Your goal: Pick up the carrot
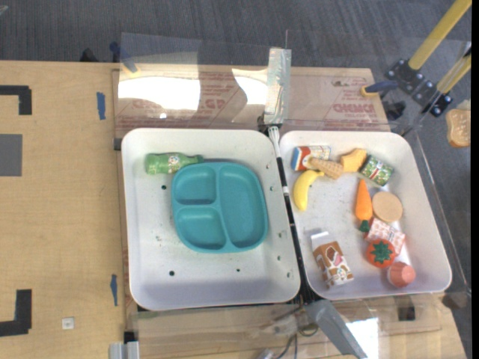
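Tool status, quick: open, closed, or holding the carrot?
Tool: state cannot be told from the camera view. The carrot lies in the right bin, beside the banana, with nothing gripping it.

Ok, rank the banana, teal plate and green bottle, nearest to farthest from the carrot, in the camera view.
1. Banana, right bin, left of the carrot.
2. Teal plate, middle of the left bin.
3. Green bottle, left bin's far-left corner.
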Controlling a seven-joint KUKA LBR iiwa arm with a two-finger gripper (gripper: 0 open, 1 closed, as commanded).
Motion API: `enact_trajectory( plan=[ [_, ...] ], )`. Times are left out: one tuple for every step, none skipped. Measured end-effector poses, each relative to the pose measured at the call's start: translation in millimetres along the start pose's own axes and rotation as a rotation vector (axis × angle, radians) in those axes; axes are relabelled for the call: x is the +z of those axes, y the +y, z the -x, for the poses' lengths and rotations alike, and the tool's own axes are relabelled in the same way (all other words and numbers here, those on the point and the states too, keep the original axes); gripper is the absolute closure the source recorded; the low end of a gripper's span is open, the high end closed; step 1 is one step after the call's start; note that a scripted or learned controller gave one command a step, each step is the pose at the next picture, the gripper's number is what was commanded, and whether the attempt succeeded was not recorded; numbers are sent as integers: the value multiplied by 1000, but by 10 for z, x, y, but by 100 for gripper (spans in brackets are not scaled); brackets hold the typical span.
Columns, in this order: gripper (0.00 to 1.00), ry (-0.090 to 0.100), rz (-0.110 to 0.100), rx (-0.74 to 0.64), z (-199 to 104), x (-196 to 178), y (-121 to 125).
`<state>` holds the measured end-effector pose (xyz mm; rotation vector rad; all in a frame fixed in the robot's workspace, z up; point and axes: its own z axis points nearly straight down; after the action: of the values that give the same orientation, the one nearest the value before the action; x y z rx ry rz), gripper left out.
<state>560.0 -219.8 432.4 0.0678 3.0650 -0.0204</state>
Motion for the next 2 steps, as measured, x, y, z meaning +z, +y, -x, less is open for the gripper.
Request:
enact_trajectory(
  plan=[
    [100,-12,-1,-1,30,-123,8],
    [100,-24,-2,-1,60,-247,16]
  ],
)
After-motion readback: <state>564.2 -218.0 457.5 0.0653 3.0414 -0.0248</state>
